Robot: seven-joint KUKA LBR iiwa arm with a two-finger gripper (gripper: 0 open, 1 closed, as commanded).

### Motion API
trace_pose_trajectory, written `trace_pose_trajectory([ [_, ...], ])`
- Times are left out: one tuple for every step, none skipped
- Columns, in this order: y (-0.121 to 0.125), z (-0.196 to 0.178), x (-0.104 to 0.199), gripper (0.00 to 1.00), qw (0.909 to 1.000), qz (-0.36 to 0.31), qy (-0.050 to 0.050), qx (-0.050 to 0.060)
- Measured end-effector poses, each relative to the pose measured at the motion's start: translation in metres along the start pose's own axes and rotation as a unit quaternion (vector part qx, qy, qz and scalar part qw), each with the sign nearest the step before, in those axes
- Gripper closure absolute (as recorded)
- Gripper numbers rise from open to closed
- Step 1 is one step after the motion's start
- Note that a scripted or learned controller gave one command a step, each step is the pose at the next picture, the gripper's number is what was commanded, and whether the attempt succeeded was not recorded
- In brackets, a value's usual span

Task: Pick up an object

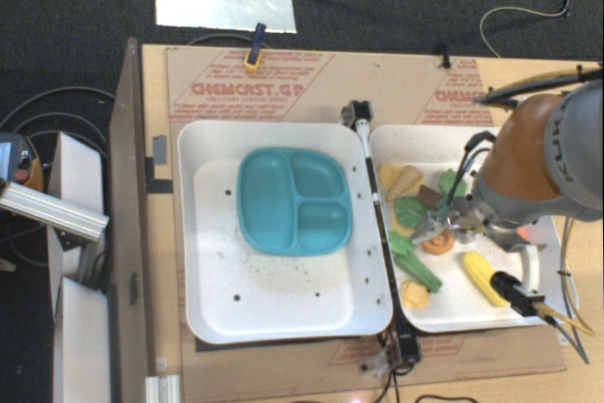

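Note:
The right bin (453, 139) holds several toy foods. Among them are a tan piece (401, 179), a brown piece (429, 196), a green leafy piece (408, 212), an orange round piece (437, 245), a long green piece (416, 266), a yellow corn cob (480, 276) and a small tan piece (413, 295). My gripper (442, 226) is low in this bin, just above the orange round piece and next to the leafy piece. The arm's wrist hides what lies to the right of it.
The left bin (212, 297) bears a teal divided plate (293, 201). A ridge (376, 212) separates the two bins. The grey arm with its orange band (528, 142) covers the right bin's right half. A cardboard sheet (283, 80) lies behind the bins.

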State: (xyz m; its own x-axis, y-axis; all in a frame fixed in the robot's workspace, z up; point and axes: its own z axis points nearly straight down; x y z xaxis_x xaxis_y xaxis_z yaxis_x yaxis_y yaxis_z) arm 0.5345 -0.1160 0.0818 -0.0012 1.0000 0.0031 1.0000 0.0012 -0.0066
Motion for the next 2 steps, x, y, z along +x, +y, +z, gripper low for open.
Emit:
trace_pose_trajectory([
  [0.004,-0.013,-0.001,1.00,1.0000,0.000,-0.001,-0.005],
  [0.022,-0.150,0.086,1.00,0.9999,-0.007,0.000,-0.012],
])
